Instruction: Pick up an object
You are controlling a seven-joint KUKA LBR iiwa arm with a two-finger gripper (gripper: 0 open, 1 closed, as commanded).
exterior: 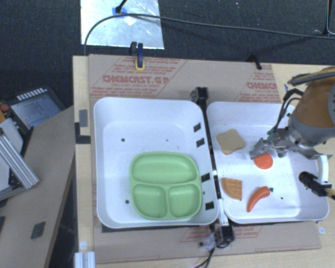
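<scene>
The robot's gripper (263, 148) is down on the small round orange-red toy tomato (263, 161) at middle right, nothing is lifted yet, and I cannot tell its grip.

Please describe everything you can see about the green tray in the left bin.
The green tray is a pale green, smooth, plastic-looking plate with rounded corners. It has three compartments: one wide across the far side and two smaller ones side by side at the near side; all look bare. It lies flat and upright on the floor of the left white bin, in the near right part, close to the wall that meets the right bin. Nothing rests on it, and the gripper is apart from it, over the other bin.
</scene>
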